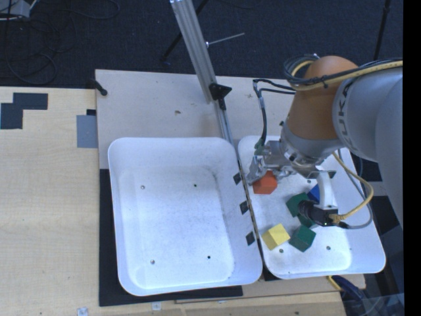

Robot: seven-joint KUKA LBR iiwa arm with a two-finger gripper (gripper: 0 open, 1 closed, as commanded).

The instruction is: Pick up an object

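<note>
The end effector (262, 170) hangs low over the back left part of the right shallow white plastic bin (358, 259). Whether it is open or closed, I cannot tell. A small orange-red block (264, 185) sits right under it, touching or almost touching its tip. It is not clear if the block is held.

The big grey arm with the orange band (322, 110) comes in from the right above this bin. Black and yellow cables hang from it.

Further out in the same bin are a yellow cube (276, 236) near the front left, a dark green cube (303, 238) just beside it, another dark green block (298, 203) behind, and a blue piece (314, 193) partly hidden.

The left white plastic bin (131, 157) sits beside it on the pale wooden worktop (46, 196). A silver metal rail (195, 48) leans up behind the bins.
</note>
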